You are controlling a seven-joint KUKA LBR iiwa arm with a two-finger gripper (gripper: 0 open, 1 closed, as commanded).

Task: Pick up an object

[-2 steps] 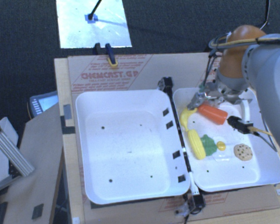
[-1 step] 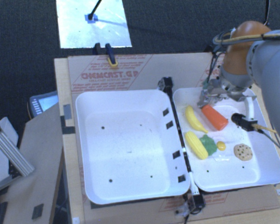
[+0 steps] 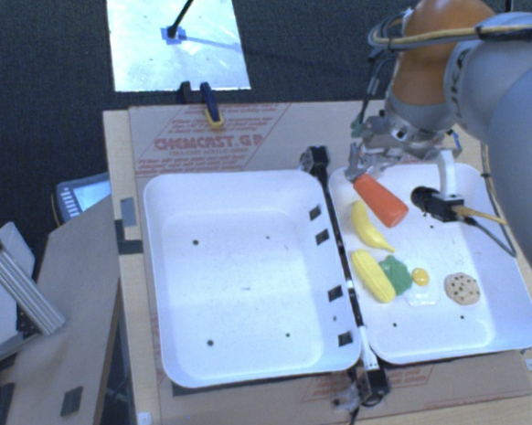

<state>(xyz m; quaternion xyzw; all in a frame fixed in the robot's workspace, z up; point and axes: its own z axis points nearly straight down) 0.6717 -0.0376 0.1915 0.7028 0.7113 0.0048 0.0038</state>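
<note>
Two bins: left bin (image 3: 243, 273) and right bin (image 3: 494, 317), white moulded plastic, smooth, faint sheen. Carrot (image 3: 381, 200), banana (image 3: 370, 226), corn cob (image 3: 372, 277): glossy toy plastic. Cookie (image 3: 462, 288): matt, speckled. Board (image 3: 210, 140) under the bins: brown cardboard, matt, red print. Sheet (image 3: 177, 38), upper left of the frame: dull brushed metal. Arm (image 3: 503, 78): smooth grey casing, glossy orange band.

Two white bins (image 3: 244, 282) are being borne side by side on a printed board (image 3: 210, 140) covering the bench (image 3: 80, 295).
</note>
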